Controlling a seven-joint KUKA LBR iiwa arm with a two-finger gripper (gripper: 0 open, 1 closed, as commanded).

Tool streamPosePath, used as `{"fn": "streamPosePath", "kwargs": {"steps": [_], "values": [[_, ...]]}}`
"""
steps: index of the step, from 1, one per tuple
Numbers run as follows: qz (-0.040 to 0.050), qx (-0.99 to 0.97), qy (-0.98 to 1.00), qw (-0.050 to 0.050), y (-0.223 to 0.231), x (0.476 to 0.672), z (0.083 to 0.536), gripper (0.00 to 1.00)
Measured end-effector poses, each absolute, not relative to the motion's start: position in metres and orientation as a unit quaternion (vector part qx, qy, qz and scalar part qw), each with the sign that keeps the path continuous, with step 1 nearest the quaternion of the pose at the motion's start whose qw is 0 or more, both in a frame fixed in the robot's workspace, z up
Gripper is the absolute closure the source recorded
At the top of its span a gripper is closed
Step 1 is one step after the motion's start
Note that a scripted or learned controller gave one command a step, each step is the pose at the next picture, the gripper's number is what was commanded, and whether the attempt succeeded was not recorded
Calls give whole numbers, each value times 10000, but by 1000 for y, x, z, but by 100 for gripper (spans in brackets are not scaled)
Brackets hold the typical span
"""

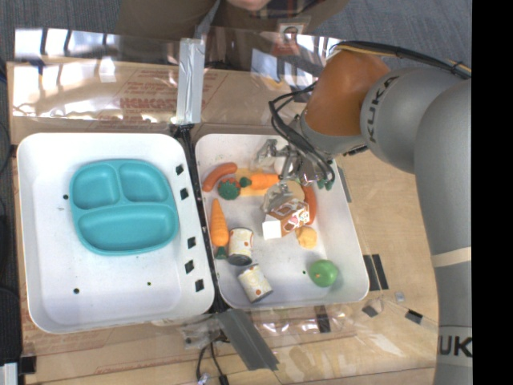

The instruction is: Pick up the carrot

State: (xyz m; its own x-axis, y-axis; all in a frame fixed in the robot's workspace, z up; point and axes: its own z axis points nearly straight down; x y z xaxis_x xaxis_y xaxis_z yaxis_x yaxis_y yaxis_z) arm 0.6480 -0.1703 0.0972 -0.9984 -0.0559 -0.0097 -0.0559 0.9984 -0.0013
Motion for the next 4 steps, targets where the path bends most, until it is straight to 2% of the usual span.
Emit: {"fn": "streamPosePath", "kwargs": {"steps": [1, 2, 3, 4], "values": [[-13, -1120, 9937, 43, -153, 659, 95, 0], [-26, -1128, 9936, 81, -153, 660, 107, 100], [-23, -1428, 9897, 38, -212, 658, 174, 100], [-19, -765, 9971, 49, -211, 659, 239, 100]]}}
